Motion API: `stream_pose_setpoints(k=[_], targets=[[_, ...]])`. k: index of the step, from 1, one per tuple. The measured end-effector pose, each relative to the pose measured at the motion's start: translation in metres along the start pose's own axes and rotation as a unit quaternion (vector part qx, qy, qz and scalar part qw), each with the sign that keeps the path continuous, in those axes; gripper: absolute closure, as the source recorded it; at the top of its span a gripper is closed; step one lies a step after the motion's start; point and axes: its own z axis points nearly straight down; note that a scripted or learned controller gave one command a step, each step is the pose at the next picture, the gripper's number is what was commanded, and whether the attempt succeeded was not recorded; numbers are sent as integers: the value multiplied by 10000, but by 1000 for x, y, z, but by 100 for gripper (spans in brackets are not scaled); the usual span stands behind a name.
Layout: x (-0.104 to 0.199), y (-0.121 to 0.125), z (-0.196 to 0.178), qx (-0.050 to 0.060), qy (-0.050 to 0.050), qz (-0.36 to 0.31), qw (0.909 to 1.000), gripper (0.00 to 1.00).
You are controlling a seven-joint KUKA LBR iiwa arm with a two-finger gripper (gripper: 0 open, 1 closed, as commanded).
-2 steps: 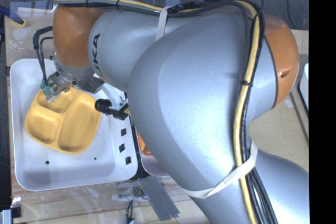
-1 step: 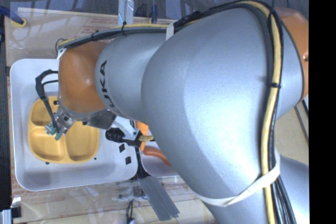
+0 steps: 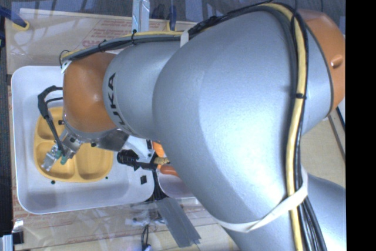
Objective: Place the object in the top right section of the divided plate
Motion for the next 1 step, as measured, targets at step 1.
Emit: stream_pose_setpoints(k=[1], targets=[[0,0,0,4,2,0,10000,0]])
